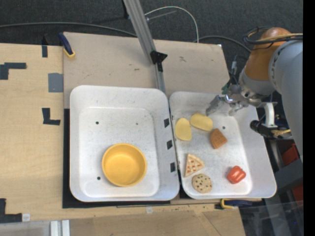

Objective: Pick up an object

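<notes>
Pincer (pixel 224 103) hangs over the far end of the right bin (pixel 256 156), its two fingers spread apart with nothing between them. That bin holds two yellow potato-like pieces (pixel 183 129) (pixel 201 122), a brown bread piece (pixel 218 139), a pizza slice (pixel 193 164), a cookie (pixel 202 183) and a red pepper (pixel 236 174). Nearest the pincer lies the second yellow piece, its long axis running left to right. On the desk (pixel 29 132), the left bin (pixel 83 107) holds a yellow bowl (pixel 124 164), upright.
</notes>
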Robot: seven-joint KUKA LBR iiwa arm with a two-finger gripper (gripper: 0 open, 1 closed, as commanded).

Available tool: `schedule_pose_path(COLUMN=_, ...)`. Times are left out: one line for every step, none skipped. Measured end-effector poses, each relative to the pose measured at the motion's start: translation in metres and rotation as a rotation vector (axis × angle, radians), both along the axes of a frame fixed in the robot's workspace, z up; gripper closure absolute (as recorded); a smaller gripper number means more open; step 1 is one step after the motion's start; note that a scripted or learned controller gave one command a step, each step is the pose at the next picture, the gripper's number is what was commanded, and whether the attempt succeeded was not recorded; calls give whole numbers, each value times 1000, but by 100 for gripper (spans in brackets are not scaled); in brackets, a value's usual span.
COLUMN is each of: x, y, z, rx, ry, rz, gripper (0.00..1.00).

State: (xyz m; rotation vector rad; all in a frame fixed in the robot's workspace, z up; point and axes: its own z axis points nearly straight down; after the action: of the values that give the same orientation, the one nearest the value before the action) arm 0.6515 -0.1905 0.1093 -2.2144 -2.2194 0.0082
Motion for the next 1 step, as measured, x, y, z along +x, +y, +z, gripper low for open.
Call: schedule_pose_path(x=2, y=0, z=15, rx=-1, ry=-7, rz=2, gripper=100)
